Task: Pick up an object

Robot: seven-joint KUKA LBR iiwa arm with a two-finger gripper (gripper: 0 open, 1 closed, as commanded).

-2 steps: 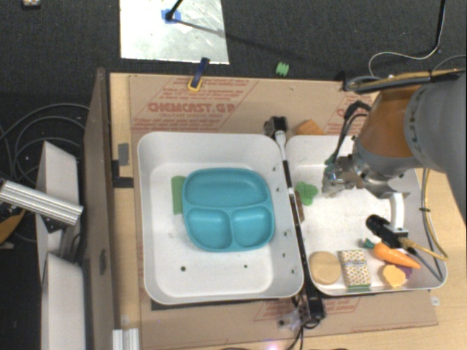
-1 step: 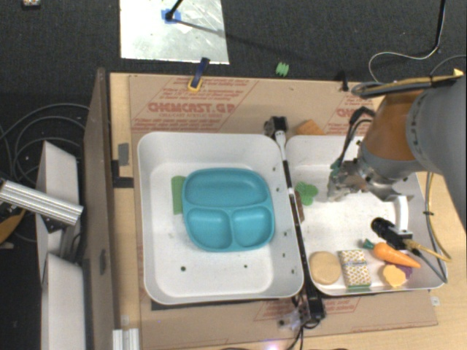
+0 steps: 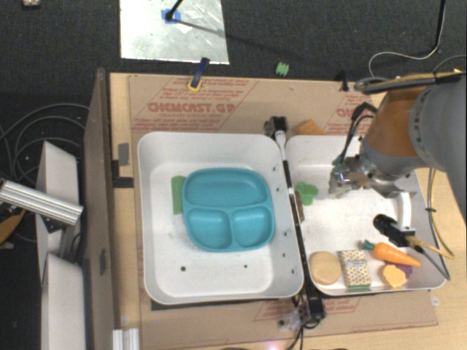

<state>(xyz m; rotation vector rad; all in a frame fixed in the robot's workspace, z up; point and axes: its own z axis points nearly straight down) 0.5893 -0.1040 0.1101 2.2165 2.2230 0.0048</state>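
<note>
— Where's the green piece?
— In the right bin, near its nine o'clock wall, just beside the claw, at its eight o'clock.
— Claw spread or pinched?
— Can't tell.

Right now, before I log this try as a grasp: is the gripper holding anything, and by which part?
Nothing shows in the gripper; the green piece lies apart from it in the right bin.

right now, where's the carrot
In the camera view the carrot lies in the right-hand bin, near its lower right corner, just above a yellow piece and right of a small patterned box.
</note>
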